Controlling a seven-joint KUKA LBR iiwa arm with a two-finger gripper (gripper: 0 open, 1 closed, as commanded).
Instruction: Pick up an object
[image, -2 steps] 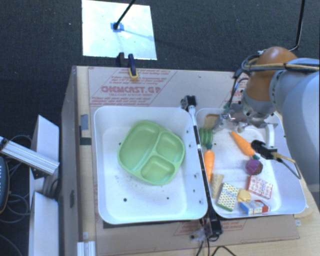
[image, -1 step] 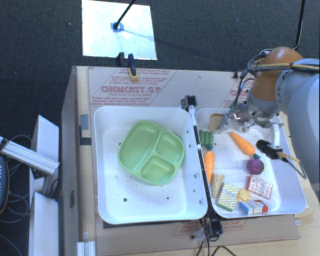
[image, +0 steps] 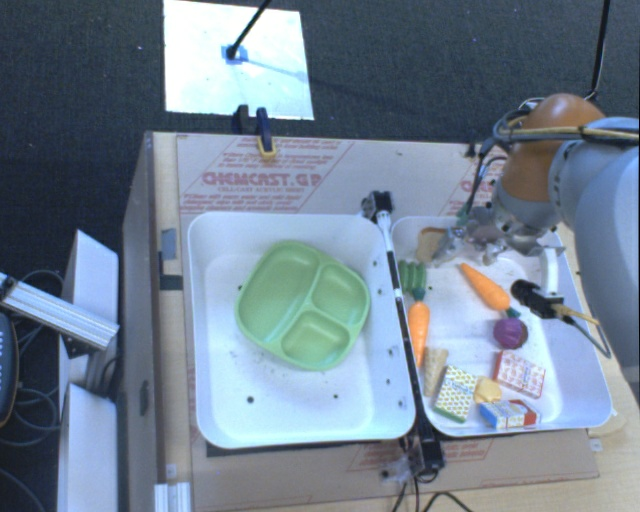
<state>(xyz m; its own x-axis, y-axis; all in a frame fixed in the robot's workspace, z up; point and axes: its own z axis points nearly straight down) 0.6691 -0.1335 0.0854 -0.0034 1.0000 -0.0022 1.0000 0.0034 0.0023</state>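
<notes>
My gripper (image: 478, 243) hangs low over the far end of the right bin (image: 575, 345). Just to its left lies a tan, bread-like piece (image: 432, 243), and an orange carrot (image: 485, 287) lies slantwise just in front of it. Nothing shows as held. Further forward sit a purple round vegetable (image: 510, 332), a second carrot with a green top (image: 418, 322) along the bin's left wall, and several small printed boxes (image: 520, 373) with a checked packet (image: 455, 392) near the front.
The left bin (image: 225, 400) holds a green divided plate (image: 303, 303). A black rod (image: 395, 290) runs along the wall between the bins. The grey arm with its orange band (image: 545, 140) fills the upper right.
</notes>
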